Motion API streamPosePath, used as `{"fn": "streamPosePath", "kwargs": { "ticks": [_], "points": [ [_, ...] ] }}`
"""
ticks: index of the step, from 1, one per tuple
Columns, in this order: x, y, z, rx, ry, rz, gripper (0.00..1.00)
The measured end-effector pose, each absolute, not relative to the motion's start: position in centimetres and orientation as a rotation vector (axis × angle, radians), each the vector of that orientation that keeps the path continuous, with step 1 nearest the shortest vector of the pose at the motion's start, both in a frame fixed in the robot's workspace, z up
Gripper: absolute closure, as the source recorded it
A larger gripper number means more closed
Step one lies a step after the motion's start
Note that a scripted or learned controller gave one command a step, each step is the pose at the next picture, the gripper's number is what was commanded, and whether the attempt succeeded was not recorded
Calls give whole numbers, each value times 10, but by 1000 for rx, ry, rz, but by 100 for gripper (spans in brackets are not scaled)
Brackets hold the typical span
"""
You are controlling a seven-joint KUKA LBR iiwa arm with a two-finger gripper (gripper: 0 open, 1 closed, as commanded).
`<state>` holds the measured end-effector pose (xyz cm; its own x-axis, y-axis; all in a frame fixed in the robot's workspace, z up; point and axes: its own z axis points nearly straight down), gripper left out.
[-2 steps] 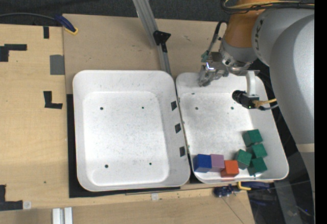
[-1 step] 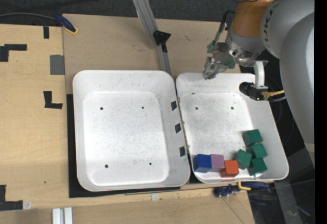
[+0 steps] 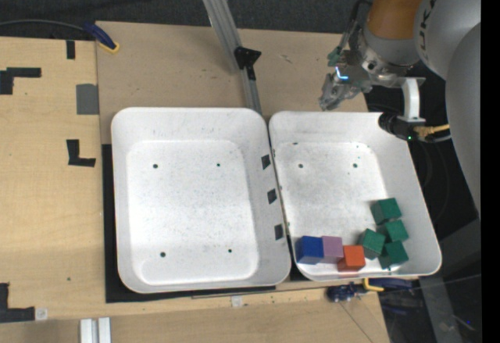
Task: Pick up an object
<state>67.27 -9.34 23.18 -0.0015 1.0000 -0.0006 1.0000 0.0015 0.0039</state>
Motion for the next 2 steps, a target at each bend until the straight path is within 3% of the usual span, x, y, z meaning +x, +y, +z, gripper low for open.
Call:
{"fn": "streamPosePath", "kwargs": {
  "ticks": [2],
  "points": [
    [633, 3, 244, 2217, 2231, 0, 100]
  ]
}}
